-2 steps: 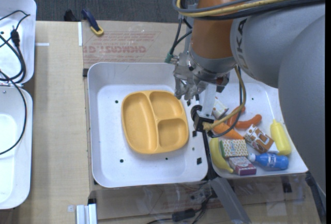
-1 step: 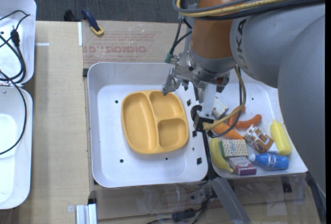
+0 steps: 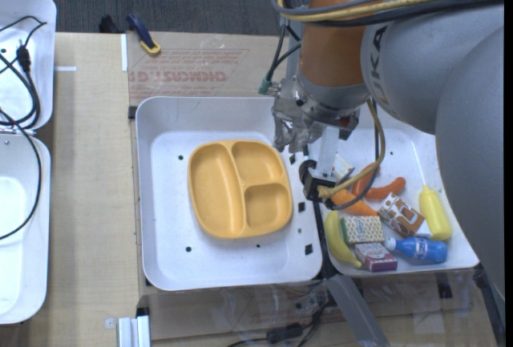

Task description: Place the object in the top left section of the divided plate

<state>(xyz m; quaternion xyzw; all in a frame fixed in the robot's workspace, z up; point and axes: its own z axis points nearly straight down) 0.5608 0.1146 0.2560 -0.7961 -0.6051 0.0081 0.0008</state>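
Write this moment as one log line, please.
gripper: above right bin left edge | divided plate: in left bin, nothing on it | banana, carrot: right bin | placement: pending

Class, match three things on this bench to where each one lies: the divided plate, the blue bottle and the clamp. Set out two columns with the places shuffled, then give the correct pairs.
Things:
1. divided plate
2. blue bottle
3. clamp

Places:
a. outside both bins, on the bench
b. in the left bin
c. in the right bin, among other items

Pairs: 1-b; 2-c; 3-a
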